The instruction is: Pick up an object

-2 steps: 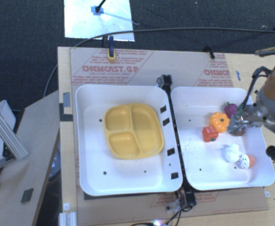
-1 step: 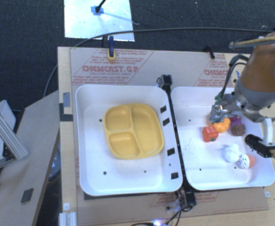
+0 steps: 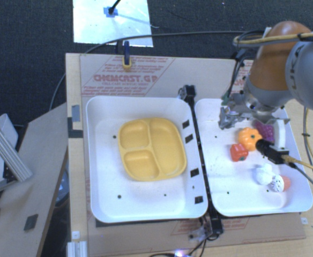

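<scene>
My gripper (image 3: 227,118) hangs over the back left part of the right bin (image 3: 221,197), pointing down at bare bin floor. Just to its right lie an orange pumpkin-shaped toy (image 3: 248,137) and a small red toy (image 3: 238,152) in front of it. A purple thing (image 3: 266,129) peeks out behind the pumpkin, partly hidden by the wrist. Toward the bin's front right lie a white lumpy toy (image 3: 263,173), a white speckled ball (image 3: 276,184) and a small orange piece (image 3: 285,183).
The left bin (image 3: 100,197) holds a yellow divided plate (image 3: 151,149) in its middle. A black-clipped ridge (image 3: 195,159) separates the two bins. The arm (image 3: 277,63) looms over the right bin's back right corner.
</scene>
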Robot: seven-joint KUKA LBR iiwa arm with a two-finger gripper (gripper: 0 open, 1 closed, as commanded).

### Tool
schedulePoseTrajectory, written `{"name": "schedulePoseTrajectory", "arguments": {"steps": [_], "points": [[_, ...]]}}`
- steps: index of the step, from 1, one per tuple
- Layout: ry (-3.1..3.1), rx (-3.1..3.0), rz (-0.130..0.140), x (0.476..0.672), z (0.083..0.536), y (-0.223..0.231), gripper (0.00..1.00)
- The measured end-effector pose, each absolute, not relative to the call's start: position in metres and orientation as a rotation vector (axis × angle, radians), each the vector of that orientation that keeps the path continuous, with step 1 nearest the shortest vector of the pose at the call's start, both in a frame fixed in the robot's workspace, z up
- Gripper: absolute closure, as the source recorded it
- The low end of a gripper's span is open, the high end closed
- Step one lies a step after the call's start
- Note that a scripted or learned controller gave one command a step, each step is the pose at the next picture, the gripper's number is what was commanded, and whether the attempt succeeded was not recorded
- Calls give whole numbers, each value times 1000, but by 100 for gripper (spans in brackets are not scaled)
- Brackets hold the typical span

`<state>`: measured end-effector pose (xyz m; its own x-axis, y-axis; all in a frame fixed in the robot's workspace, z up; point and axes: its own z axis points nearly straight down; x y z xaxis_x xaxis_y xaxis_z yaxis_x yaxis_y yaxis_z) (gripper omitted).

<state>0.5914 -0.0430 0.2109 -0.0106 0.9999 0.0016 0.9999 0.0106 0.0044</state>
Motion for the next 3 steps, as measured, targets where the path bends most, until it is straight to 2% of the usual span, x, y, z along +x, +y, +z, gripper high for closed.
{"name": "schedulePoseTrajectory", "arguments": {"steps": [2, 3], "points": [[2230, 2211, 6, 630, 209, 52, 100], [2230, 2210, 9, 652, 228, 95, 100]]}}
